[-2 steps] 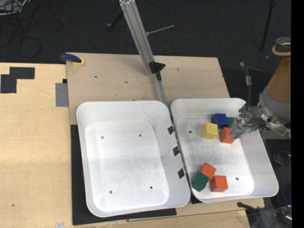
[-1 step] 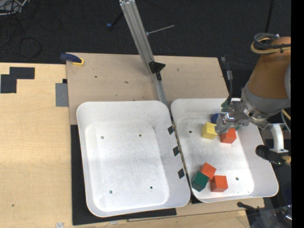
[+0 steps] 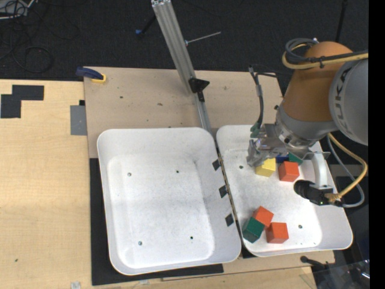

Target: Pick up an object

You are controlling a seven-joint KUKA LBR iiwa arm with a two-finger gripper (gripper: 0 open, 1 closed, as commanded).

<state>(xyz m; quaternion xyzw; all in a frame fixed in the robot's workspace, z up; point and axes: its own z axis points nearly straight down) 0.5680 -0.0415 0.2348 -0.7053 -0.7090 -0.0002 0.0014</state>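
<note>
Here, from left to right: the left bin (image 3: 157,200) lies bare, serving as a likely drop area. Across the divider, the right bin (image 3: 240,138) holds the blocks. The hand (image 3: 262,155) is lowered at that bin's far end, just above the yellow block (image 3: 265,168); whether it is open or closed cannot be told. An orange block (image 3: 288,171) sits just right of the yellow one, while the green block (image 3: 253,229) and two more orange blocks (image 3: 263,215) cluster at the bin's near edge.
</note>
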